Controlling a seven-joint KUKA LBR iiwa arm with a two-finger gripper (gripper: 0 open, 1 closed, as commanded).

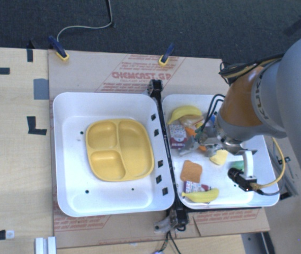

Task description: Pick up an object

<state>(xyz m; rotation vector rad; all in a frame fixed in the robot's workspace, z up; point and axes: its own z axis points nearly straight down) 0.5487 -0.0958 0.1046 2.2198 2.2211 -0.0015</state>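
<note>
A cluster of small objects is seen in the right bin [262,197]: a yellow banana-shaped piece [185,112] near the bin's far left corner, a small printed packet [177,134] just below it, an orange toast-like square [192,171] nearer the front, a second yellow banana [202,196] at the front edge with another small packet [194,186] touching it, and a pale yellow wedge [219,157] near the middle. The gripper [210,142] is lowered into this bin, just above the wedge and beside the first packet, where a few small orange and green items are crowded and cannot be told apart. Whether anything is gripped cannot be told. The grey arm [277,97] with its orange band [238,97] is seen reaching in from the right. In the left bin [68,157], a yellow divided plate [120,148] with three compartments lies near the centre. Both bins rest on a cardboard sheet [129,73] clamped to the tabletop [12,157].
</note>
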